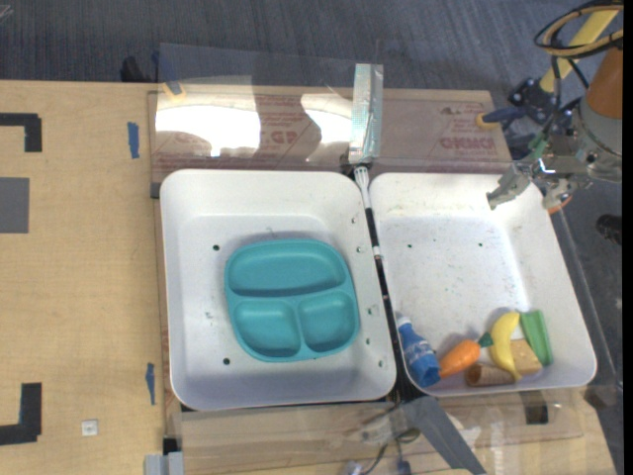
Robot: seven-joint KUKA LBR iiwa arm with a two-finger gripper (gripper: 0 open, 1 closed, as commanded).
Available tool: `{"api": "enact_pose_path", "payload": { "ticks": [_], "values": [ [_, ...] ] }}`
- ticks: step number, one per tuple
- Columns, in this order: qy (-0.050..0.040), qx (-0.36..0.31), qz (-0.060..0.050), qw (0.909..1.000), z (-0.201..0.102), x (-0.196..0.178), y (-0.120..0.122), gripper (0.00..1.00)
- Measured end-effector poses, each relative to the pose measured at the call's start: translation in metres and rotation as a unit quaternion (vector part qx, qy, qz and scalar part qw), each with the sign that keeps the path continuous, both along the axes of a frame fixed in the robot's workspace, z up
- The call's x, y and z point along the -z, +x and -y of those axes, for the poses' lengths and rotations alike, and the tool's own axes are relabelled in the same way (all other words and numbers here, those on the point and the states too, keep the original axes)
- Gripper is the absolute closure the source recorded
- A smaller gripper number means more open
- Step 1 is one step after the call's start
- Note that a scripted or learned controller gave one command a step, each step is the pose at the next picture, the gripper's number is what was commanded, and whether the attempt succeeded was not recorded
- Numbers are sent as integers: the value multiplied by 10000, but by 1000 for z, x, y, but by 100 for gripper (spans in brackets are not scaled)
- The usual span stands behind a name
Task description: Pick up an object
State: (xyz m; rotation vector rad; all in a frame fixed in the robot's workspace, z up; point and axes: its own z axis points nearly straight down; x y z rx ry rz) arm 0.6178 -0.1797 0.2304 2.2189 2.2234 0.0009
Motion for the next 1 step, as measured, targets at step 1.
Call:
{"api": "enact_pose_path", "payload": {
  "ticks": [1],
  "values": [
    [-3, -798, 17, 9968, -14, 141, -62, 0]
  ]
}}
